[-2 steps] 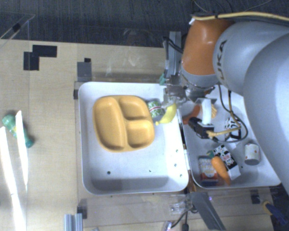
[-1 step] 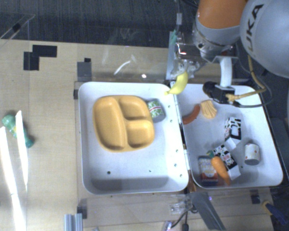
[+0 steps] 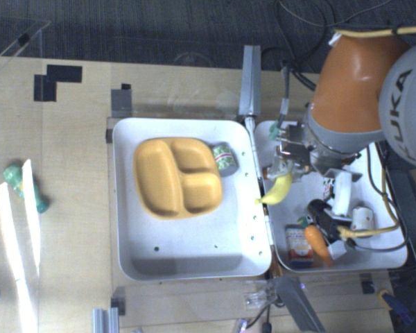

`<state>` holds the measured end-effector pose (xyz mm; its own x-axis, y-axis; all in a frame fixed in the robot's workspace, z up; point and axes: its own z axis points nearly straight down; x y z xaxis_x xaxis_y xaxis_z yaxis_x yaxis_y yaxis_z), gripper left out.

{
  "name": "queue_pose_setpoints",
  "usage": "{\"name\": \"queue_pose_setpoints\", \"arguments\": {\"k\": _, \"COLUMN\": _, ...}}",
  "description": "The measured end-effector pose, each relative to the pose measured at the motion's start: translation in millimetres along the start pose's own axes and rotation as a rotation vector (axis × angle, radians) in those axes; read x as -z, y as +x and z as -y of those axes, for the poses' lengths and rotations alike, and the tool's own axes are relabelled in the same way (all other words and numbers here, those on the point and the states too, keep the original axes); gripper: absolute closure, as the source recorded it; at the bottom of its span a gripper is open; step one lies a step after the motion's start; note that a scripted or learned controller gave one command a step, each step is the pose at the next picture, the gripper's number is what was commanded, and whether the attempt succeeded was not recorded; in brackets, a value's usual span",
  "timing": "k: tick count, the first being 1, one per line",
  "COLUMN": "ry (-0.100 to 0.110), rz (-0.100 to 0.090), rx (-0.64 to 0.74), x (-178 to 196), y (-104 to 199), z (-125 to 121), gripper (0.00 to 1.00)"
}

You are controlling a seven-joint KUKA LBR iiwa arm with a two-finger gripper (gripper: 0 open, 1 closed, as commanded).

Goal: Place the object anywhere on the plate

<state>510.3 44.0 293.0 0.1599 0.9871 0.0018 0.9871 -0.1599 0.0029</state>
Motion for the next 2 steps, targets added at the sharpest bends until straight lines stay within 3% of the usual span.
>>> {"name": "queue_pose_setpoints", "arguments": {"k": 1, "ry": -0.003, "rz": 0.0, "rx": 0.273, "x": 38, "y": 60, "z": -18, "gripper": 1.0}}
{"name": "queue_pose_setpoints", "arguments": {"k": 2, "ry": -0.005, "rz": 0.0, "rx": 0.271, "x": 115, "y": 46, "z": -36, "gripper": 1.0}}
